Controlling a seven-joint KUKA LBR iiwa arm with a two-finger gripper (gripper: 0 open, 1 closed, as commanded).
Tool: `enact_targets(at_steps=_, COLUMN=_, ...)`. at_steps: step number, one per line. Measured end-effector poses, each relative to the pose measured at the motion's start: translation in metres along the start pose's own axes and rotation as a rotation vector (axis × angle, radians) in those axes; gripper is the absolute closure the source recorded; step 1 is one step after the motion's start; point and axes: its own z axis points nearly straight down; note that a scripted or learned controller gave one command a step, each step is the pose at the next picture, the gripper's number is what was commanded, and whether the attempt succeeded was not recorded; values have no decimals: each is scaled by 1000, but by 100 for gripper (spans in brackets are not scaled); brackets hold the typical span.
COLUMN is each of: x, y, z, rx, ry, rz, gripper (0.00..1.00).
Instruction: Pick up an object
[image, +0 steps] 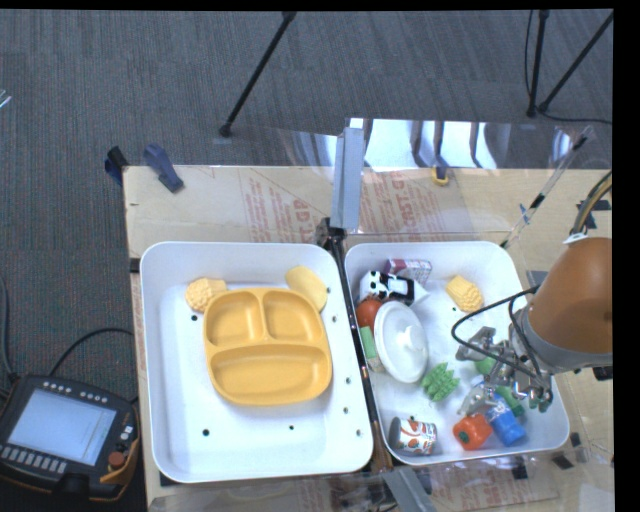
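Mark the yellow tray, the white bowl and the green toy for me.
yellow tray (268, 372): camera view, floor of its large compartment.
white bowl (402, 341): camera view, centre of the bowl.
green toy (439, 381): camera view, middle of its leafy body.

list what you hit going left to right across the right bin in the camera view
white bowl → green leafy toy → yellow corn piece → blue block
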Motion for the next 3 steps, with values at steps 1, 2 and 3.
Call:
enact_targets(at_steps=1, x=-5, y=-26, z=2, rx=-1, ry=10, rz=-28, gripper=0)
enact_targets(at_steps=2, x=-6, y=-28, z=3, rx=-2, ry=11, rz=-38, gripper=0)
enact_targets(at_steps=3, x=-7, y=-28, z=3, rx=-3, ry=10, rz=-94, gripper=0)
